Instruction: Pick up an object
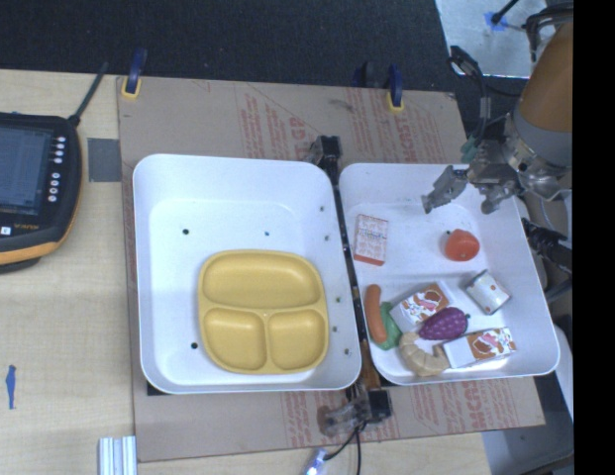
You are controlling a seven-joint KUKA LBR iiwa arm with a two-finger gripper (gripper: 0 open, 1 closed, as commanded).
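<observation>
My gripper [465, 195] hangs over the back right part of the right bin [406, 181], its two fingers spread open with nothing between them. Just below it on the bin floor lies a red tomato-like toy [461, 244]. Further forward lie a small silver can [486, 291], a purple grape bunch [445, 323], two small printed cartons [419, 305] [482, 345], an orange carrot [374, 315] beside a green piece [389, 324], and a tan croissant [418, 355]. A pink-white packet [371, 238] lies at the bin's left side.
The left bin [158, 196] holds a yellow three-compartment tray [264, 311]. A tablet pendant [30, 181] sits at the bench's left edge. Clamps and cables sit between the bins at front and back.
</observation>
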